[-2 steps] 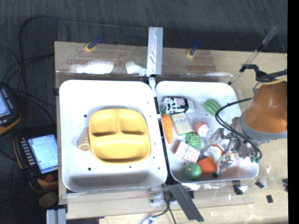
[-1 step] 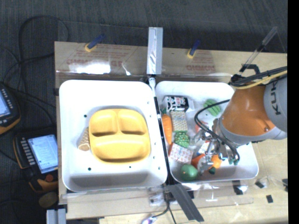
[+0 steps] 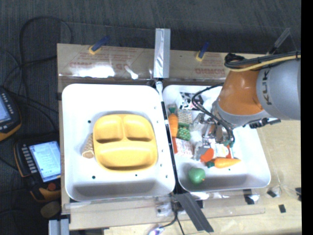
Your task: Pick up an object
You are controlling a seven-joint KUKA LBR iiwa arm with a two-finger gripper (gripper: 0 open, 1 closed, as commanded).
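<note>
My gripper (image 3: pixel 209 140) hangs low over the middle of the right bin (image 3: pixel 254 153), under the orange wrist band. Around it lie several toy foods: an orange carrot (image 3: pixel 228 163) just to its lower right, a red piece (image 3: pixel 207 155) right beneath it, a green round fruit (image 3: pixel 196 175) near the front wall, and a second orange carrot (image 3: pixel 173 125) with a green block (image 3: pixel 183 132) to its left. A black-and-white item (image 3: pixel 185 101) sits at the back of the bin. The view does not show anything held.
The left bin (image 3: pixel 73 131) holds a yellow divided tray (image 3: pixel 125 141) with a tan cone-like piece (image 3: pixel 88 147) at its left side. A divider ridge (image 3: pixel 167 146) separates the bins. Handheld devices and cables lie off the bench at far left.
</note>
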